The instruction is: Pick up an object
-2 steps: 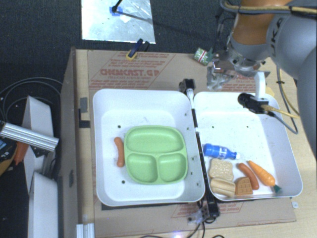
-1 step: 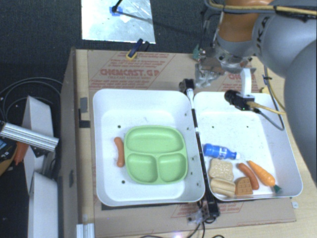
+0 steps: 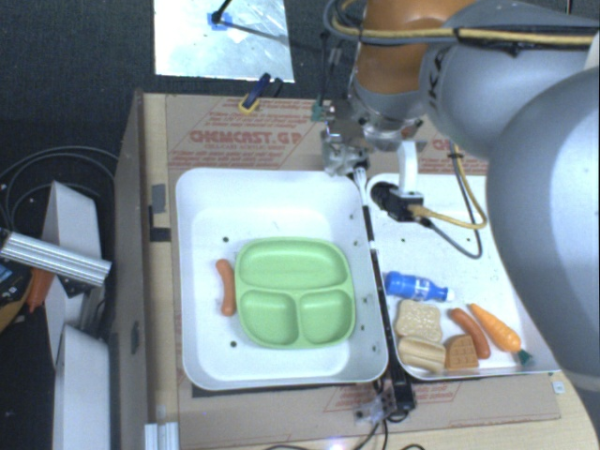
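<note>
My gripper [image 3: 349, 162] hangs at the far end of the bins, over the divider between them, below the orange band. In the right bin [image 3: 441, 223] lie a blue bottle [image 3: 416, 288], a cracker [image 3: 418, 320], a bread piece [image 3: 421, 354], a brown biscuit [image 3: 460, 352], a red sausage [image 3: 469, 332] and an orange carrot [image 3: 495, 327], all near the front. The left bin [image 3: 202, 223] holds a green divided plate [image 3: 294, 290] and a small sausage [image 3: 226, 287] beside it. Nothing shows between the fingers.
The grey arm covers the upper right of the view and part of the right bin. A black cable connector [image 3: 390, 202] hangs below the wrist over the right bin. Cardboard [image 3: 244, 137] lies behind the bins.
</note>
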Motion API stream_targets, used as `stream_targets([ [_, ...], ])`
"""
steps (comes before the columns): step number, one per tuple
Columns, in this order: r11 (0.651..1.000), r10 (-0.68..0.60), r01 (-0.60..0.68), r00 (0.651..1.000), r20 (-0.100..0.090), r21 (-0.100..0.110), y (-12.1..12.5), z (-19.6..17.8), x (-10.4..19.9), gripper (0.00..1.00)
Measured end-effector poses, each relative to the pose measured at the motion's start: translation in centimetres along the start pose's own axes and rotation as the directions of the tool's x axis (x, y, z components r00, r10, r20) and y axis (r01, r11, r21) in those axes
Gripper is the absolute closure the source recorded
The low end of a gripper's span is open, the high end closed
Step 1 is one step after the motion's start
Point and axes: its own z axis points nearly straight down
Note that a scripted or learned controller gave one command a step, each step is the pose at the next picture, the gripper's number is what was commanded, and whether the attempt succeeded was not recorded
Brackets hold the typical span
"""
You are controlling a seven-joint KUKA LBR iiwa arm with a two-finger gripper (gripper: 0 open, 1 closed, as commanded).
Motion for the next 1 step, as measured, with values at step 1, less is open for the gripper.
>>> stream_targets([
  [1,1.0,-0.001,0.001,1.0,0.0,-0.003,0.09,-1.13,-0.06,1.0],
])
